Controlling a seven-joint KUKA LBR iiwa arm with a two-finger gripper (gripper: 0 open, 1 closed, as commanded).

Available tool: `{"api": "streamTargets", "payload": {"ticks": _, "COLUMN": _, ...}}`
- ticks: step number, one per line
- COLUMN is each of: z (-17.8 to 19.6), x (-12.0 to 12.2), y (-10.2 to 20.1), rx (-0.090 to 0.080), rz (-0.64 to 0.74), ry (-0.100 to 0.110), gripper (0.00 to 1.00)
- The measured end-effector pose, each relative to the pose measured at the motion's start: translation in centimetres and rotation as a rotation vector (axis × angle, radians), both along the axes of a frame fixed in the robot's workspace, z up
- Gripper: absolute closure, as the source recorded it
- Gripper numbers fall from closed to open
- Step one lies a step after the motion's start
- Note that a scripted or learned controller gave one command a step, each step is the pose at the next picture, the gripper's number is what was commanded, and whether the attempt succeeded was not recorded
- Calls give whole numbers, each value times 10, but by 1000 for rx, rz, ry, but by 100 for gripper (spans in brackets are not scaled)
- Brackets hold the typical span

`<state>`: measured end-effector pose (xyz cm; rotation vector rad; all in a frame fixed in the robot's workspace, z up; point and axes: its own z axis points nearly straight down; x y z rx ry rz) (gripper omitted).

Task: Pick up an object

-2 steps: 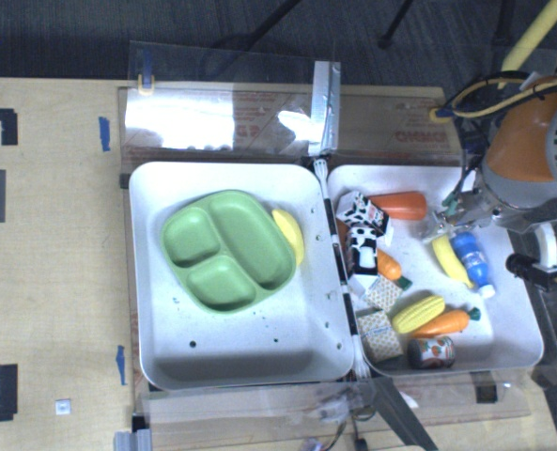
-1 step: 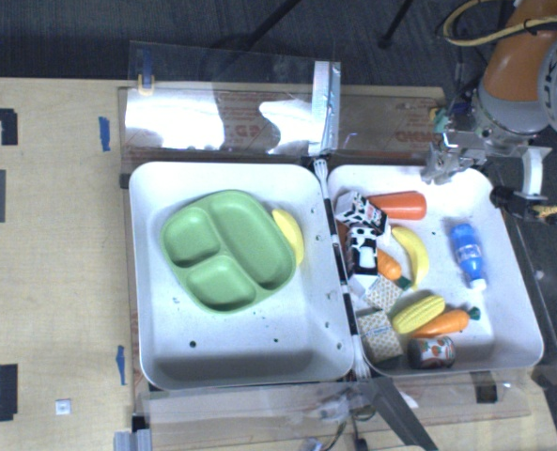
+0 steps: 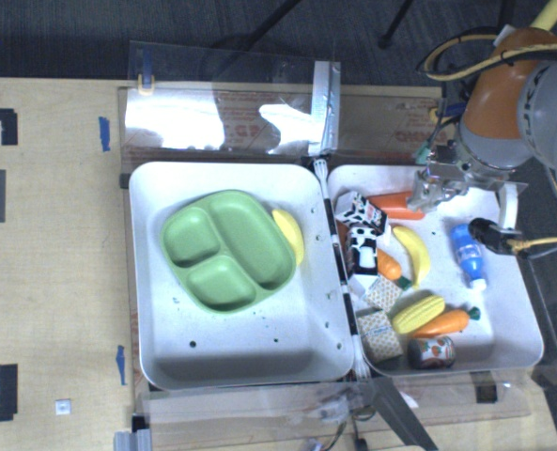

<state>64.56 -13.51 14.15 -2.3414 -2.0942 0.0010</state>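
Arm came in from the right, orange band over the far right corner of the right bin [image 3: 527, 341]. Gripper [image 3: 435, 188] sat low at the far edge of that bin, right over the right end of an orange carrot [image 3: 397, 205]. Couldn't tell whether the gripper was apart or together; nothing visibly held.

Key relation: the carrot lay with its long axis running left-right, extending left from the gripper toward the black-and-white cow toy [image 3: 360, 224]. My read: gripper was off-centre on it, toward the right end, so a grasp there would be near the tip, risk of it pivoting or slipping out. A short shift left along the axis would centre it.

Other candidates in the right bin, all nearer than the gripper:
- banana [image 3: 413, 250], just near-left of the gripper, long axis roughly far-near
- blue bottle [image 3: 468, 255], near-right of the gripper, close to the right wall
- corn cob [image 3: 416, 312] and a second carrot [image 3: 444, 323] touching, lying left-right at a slant
- small jar [image 3: 431, 350] by the near wall
- checkered cloth pieces [image 3: 379, 332] along the left wall

Left bin [image 3: 156, 346] held a green divided plate [image 3: 227, 248] with a yellow piece [image 3: 289, 234] against its right rim; well apart from the gripper, not the likely target.

Clutter on the left side of the right bin was tight; far carrot was the least crowded pick.
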Motion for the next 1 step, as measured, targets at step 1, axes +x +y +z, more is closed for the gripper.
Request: {"api": "streamTargets", "payload": {"ticks": 1, "z": 0, "x": 0, "y": 0, "rx": 0, "rz": 0, "ry": 0, "gripper": 0}}
